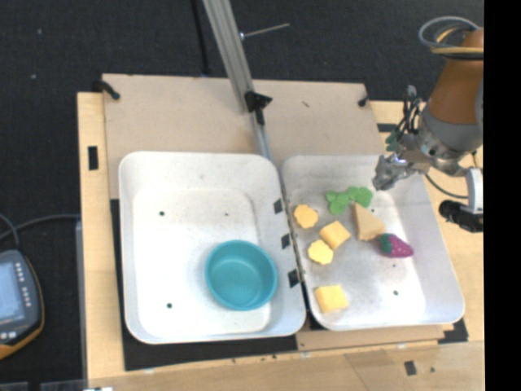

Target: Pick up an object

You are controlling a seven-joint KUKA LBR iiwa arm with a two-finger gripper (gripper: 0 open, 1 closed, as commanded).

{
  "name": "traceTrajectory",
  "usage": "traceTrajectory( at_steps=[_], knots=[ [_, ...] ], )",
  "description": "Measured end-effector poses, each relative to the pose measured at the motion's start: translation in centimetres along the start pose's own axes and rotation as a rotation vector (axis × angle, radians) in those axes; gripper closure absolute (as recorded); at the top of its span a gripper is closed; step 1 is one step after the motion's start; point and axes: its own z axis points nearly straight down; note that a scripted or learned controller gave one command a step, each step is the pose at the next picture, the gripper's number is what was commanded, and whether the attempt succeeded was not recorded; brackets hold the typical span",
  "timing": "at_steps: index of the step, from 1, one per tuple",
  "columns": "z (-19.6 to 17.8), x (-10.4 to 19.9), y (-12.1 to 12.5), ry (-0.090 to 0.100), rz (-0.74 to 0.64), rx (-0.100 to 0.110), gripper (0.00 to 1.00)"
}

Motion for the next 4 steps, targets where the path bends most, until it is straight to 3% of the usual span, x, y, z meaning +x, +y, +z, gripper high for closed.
traceTrajectory(
  at_steps=[1, 4],
  knots=[
    [-3.7, -0.2, 0.1, 0.0, -0.002, -0.002, 1.0],
    [-4.1, 13.9, 3.2, 0.001, -0.001, 0.001, 1.0]
  ],
)
